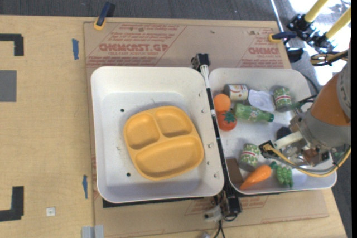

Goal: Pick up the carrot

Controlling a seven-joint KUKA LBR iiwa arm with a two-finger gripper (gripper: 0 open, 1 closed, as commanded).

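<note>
Where the tabletop (pixel 44 120) carries two white bins side by side, the left bin (pixel 103 82) holds a yellow divided plate (pixel 163 142). It lies flat near the middle, probably as a place to set things. The right bin (pixel 248 135) is crowded, likely with distractors. An orange (pixel 222 102) and a red fruit (pixel 227 121) sit against its left wall, with a green bottle (pixel 254 114) on its side beyond them. The carrot (pixel 257 175) lies at this bin's near edge, tilted, thin tip toward the lower left, with a green piece (pixel 284 174) touching its thick end. The gripper (pixel 305 149) hangs just right of and behind the carrot, apart from it, so no grasp is made. Whether it is wide or narrow cannot be told.
</note>
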